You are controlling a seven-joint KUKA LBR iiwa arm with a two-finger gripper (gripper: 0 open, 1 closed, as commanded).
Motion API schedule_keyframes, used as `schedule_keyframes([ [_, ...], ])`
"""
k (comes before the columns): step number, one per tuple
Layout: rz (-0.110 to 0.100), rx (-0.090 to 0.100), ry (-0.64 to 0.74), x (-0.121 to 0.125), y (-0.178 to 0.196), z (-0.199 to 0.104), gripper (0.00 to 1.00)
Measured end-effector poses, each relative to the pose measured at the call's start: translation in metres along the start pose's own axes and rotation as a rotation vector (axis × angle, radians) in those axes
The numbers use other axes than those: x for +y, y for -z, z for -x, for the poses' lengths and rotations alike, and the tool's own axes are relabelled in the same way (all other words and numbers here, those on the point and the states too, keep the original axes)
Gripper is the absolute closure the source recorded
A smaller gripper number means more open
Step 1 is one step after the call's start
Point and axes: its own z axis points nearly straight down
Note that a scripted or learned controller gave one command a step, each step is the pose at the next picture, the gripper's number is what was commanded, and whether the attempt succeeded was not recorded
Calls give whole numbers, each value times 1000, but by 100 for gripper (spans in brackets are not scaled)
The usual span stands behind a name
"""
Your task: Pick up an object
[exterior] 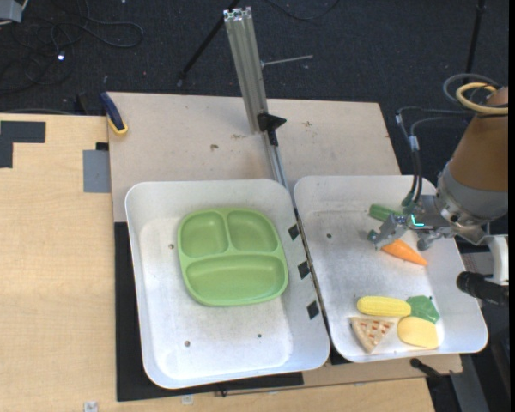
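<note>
Whether the fingers were apart or together could not be told as the gripper [393, 234] hung beside the carrot [405, 251] in the right bin [343, 333].

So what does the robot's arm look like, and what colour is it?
The arm is a fat round tube with an orange band on top and grey below it. At its tip sits the end effector, a small bunch of dark and silvery metal parts with a tiny blue-green light. A yellowish cable loops above the arm.
</note>
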Motion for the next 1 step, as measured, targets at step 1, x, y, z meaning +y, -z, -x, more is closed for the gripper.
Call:
schedule_keyframes([
  [1,2,0,0,0,1,0,0],
])
